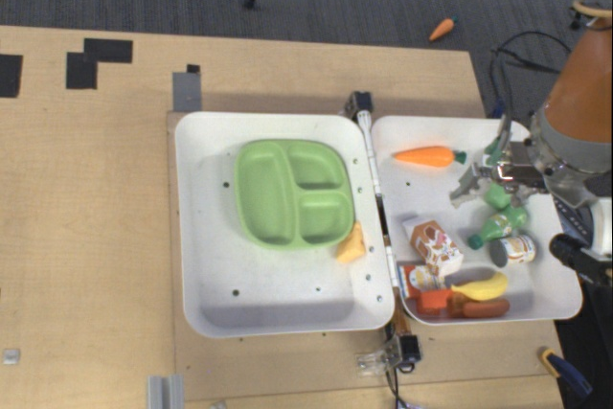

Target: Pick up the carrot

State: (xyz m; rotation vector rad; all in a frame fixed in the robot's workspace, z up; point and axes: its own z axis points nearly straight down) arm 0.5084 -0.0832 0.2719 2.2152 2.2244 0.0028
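The carrot (423, 157), orange with a green stub on its right end, lies on its side in the upper left part of the right bin (565, 302). My gripper (481, 170) hangs just to the right of the carrot's green end and slightly nearer the camera, a short gap away from it. It looks open, with one finger (465, 188) pointing down-left and nothing between the two. The arm's orange band (584, 91) rises at the right edge.
Under and right of the gripper lie green bottles (498, 225) and a small can (514, 250). A brown carton (437, 249), banana (479, 286) and sausage (484, 308) crowd the bin's front. The left bin holds a green divided plate (292, 192) and a yellow wedge (351, 246). A second orange piece (441, 30) lies on the floor.
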